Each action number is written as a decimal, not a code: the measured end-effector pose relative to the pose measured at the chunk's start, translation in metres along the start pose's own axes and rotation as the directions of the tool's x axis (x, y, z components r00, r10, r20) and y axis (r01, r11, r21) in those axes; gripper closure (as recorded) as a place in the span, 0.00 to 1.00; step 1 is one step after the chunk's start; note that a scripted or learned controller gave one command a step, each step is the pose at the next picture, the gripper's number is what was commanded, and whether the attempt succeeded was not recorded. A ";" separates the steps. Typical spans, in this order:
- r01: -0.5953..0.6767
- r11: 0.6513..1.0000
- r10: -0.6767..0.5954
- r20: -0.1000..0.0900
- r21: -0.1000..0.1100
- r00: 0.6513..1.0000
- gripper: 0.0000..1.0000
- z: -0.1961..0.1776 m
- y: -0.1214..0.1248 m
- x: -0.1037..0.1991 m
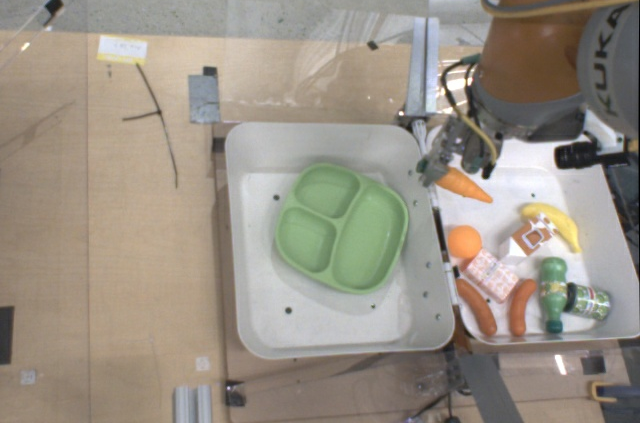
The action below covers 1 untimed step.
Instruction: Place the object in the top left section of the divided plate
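The wooden worktop [100, 241] is carrying two shallow white bins side by side, the left bin [250, 311] and the right bin [615, 211]. The grey arm [545, 41] with its orange band is reaching in from the right and hanging over the near corner of the right bin. A green divided plate [342, 227] is lying tilted in the middle of the left bin, its three sections bare. The claw [440, 163] is sitting just above the wall between the bins, and it is gripping the carrot [466, 185] by its green end, the orange body pointing out to the right over the right bin. Lying in the right bin are a banana [556, 223], a green bottle [552, 293], two sausages [478, 307], an orange [464, 242] and a small pink box [491, 273].
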State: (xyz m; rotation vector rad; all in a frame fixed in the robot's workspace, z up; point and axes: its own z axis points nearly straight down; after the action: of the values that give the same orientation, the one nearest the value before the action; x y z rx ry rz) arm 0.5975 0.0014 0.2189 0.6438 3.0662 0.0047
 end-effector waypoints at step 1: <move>0.034 0.999 -0.034 -0.002 0.000 0.999 1.00 0.001 0.036 0.038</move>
State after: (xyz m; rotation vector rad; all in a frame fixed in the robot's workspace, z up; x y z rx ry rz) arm 0.5773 0.0492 0.2178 0.5913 3.0787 0.0050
